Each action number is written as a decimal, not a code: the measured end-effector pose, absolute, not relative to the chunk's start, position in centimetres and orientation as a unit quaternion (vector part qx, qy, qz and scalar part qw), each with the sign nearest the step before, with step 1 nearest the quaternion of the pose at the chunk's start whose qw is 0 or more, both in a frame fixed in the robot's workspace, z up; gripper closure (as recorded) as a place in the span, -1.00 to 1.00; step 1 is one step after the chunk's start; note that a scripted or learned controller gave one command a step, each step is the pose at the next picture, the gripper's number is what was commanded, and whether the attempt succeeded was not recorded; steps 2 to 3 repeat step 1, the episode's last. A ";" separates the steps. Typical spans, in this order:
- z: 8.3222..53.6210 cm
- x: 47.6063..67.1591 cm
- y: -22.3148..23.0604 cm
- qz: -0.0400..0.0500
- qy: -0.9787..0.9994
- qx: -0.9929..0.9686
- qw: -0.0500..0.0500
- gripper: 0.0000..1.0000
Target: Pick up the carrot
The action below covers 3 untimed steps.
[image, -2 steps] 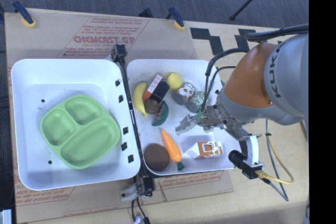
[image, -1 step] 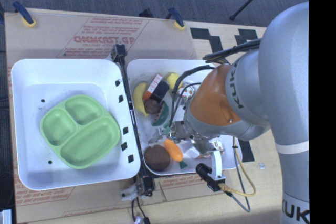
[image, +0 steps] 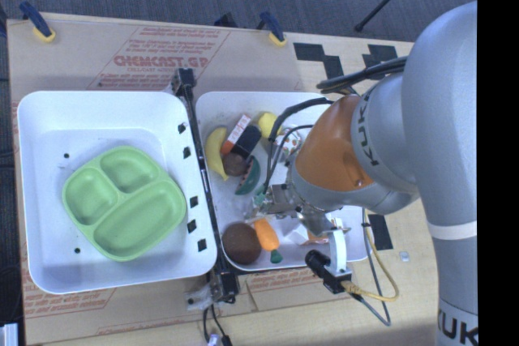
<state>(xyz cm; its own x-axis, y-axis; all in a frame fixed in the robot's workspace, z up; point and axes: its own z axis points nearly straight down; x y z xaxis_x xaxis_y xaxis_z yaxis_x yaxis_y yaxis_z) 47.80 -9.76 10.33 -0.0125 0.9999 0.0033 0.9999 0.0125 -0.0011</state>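
Carrot: the short orange plastic carrot (image: 267, 235) with a green tip lies near the front edge of the right shallow white bin (image: 212, 111), just beside a round brown ball-like fruit (image: 241, 243) on its left.
Gripper: the gripper (image: 280, 207) sits low over the bin, just above and to the right of the carrot — the wrist hides the fingers, so whether they are spread or closed cannot be told; nothing is seen held.
Crowding: a yellow plastic banana (image: 215, 151), a red-and-black box (image: 241, 136), a dark green curved piece (image: 249, 178) and a yellow lemon-like piece (image: 267, 124) lie further back in the same bin, apart from the carrot.
Other bin: a light green divided plate (image: 124, 201) rests in the left white bin (image: 32, 174), well apart.
Step in hand: likely the approach to the grasp.
Doing it well: the gripper should centre over the orange body and close across its short width — clear of the brown fruit, which could be nudged or caught.
Risk: the bin wall close by leaves little room; a shallow descent could slip off the smooth carrot.
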 end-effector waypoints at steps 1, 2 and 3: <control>18.0 49.0 -11.4 0.000 -0.709 -0.705 0.001 1.00; 18.0 49.0 -11.4 0.000 -0.709 -0.705 0.001 1.00; 18.0 49.0 -11.4 0.000 -0.709 -0.705 0.001 1.00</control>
